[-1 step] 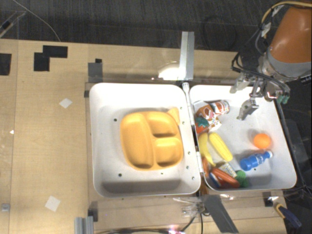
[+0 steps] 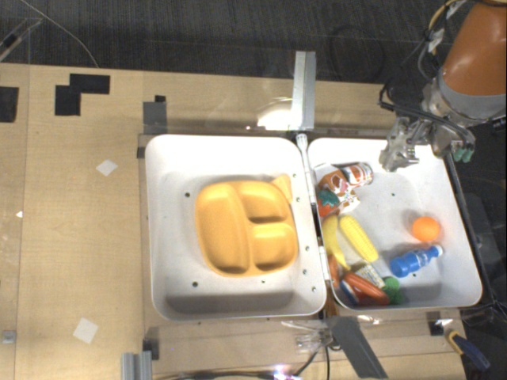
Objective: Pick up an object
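Two shallow white bins side by side. The right bin (image 2: 463, 236) holds a blue plastic bottle (image 2: 413, 261) at five o'clock from its centre, lying flat, long axis running eight to two o'clock, white cap toward two. A small orange ball (image 2: 426, 228) sits just beside the cap. Along the nine o'clock wall crowd a yellow corn cob (image 2: 357, 239), a yellow banana (image 2: 333, 242), a red-and-white can (image 2: 346, 178) and a red-and-green carrot-shaped toy (image 2: 369, 288). The silver two-finger gripper (image 2: 398, 153) hovers near the twelve o'clock wall, empty; finger spacing cannot be told. The left bin (image 2: 162, 212) holds a yellow divided tray (image 2: 245, 226).
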Available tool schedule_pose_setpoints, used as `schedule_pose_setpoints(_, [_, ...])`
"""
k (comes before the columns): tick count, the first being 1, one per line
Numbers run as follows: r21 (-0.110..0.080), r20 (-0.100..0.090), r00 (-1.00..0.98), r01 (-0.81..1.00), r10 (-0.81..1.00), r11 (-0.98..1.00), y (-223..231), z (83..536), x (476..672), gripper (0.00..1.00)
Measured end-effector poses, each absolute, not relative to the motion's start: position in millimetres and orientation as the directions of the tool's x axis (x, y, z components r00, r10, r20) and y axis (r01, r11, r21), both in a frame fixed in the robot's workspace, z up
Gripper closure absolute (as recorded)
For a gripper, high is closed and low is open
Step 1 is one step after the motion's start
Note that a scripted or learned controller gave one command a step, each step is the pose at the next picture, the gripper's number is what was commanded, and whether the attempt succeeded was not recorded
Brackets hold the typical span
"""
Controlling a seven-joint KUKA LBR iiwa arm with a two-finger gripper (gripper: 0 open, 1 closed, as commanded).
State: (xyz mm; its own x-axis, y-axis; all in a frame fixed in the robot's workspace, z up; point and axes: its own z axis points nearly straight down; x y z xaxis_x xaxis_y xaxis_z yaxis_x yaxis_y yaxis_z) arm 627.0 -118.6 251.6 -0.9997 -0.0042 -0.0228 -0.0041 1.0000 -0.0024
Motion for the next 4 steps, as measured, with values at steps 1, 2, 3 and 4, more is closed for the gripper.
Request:
schedule_pose_setpoints(1, [0.001,-0.014,-0.986,0.168,0.168,0.986,-120.1,277.2,664.3,1.00])
schedule_pose_setpoints(2, [0.002,-0.010,-0.986,0.164,0.164,0.986,-93.3,268.1,645.5,1.00])
schedule_pose_setpoints(3, [0.004,-0.012,-0.909,0.416,0.416,0.909,-118.6,282.1,656.8,1.00])
schedule_pose_setpoints(4, [0.006,-0.009,-0.763,0.647,0.647,0.763,-112.8,298.1,660.0,1.00])
